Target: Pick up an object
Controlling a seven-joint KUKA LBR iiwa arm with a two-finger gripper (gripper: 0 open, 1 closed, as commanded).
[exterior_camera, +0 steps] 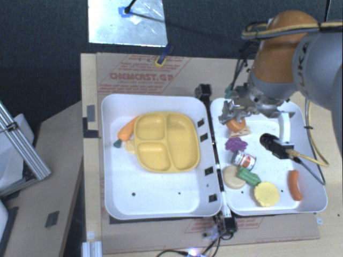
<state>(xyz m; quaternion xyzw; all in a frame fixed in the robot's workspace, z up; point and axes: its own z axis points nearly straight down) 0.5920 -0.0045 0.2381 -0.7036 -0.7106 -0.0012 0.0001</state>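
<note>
Orange with a pale underside, a small food piece (237, 126) is seen in the right bin (277, 170), on the far side of the purple grape cluster (236, 143) and almost touching it. The gripper (231, 113) is placed farther from the grape cluster along the same line, just over the orange piece. It is so close that contact can be neither confirmed nor ruled out. Whether the gripper is open or closed cannot be told, and nothing is shown to be held. The orange piece is judged to be the intended pick, since it lies immediately beneath the gripper, offset slightly toward the grape cluster. Its long axis cannot be made out. On the near side of the grape cluster, a red-and-white can (245, 159), a green piece (248, 176), a beige disc (232, 177) and a yellow round (266, 194) are laid. A short descent, shifted a little toward the grape cluster, is thought to be what the grasp calls for.
</note>
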